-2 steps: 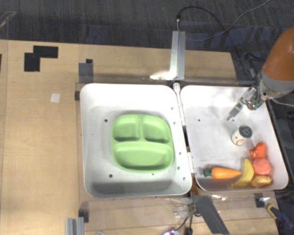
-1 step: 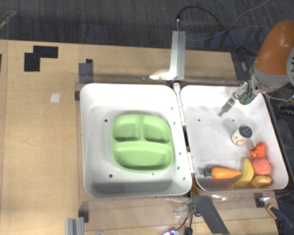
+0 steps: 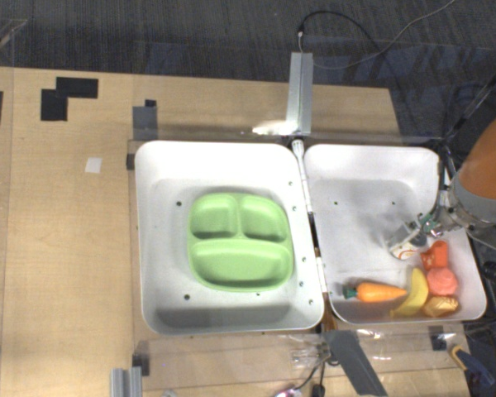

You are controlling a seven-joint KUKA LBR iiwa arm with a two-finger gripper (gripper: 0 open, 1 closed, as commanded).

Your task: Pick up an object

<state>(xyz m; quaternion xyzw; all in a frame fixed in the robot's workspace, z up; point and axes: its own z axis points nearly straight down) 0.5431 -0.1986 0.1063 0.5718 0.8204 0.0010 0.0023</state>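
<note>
The right bin [image 3: 364, 180] holds a cluster of toy foods in its front right corner. An orange carrot [image 3: 375, 291] lies along the front wall, with a yellow banana [image 3: 414, 293] just to its right. Beside them sit a red-orange piece [image 3: 436, 256], a pinkish-red round fruit [image 3: 443, 281] and a golden-brown piece [image 3: 441, 306]. My gripper [image 3: 407, 241] hangs low over the bin's right half, just up and left of the red-orange piece, reaching in from the grey arm with its orange band [image 3: 492, 164]. I see nothing clearly held in it.
The left bin [image 3: 161, 222] carries a green divided plate [image 3: 239, 240] at its middle. A metal post [image 3: 301, 89] stands behind the seam between the bins. Cables run across the dark floor at the back. The bench's wooden top extends to the left.
</note>
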